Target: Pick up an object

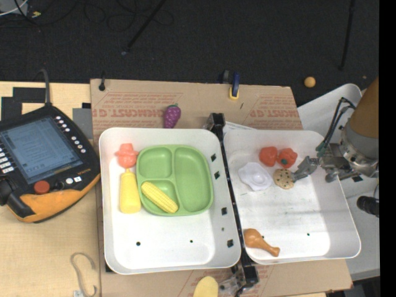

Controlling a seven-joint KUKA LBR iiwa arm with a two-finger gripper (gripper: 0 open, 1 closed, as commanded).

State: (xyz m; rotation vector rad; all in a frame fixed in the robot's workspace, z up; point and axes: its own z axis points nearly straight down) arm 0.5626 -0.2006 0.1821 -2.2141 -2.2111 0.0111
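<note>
One claw (299,171) tip touching cookie (284,178)

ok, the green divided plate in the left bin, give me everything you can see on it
The green divided plate looks like matte moulded plastic, rounded-rectangular, with three compartments: two larger ones on the far side and a smaller one at the near left. It lies flat in the left bin, toward the far side. A yellow corn cob rests slantwise across the near-left compartment and over the rim. A yellow bottle sits against its left edge.

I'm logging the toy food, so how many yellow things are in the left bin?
2: a yellow plastic bottle on the bin floor left of the green divided plate, and a yellow toy corn cob in that plate's lower-left compartment.
</note>
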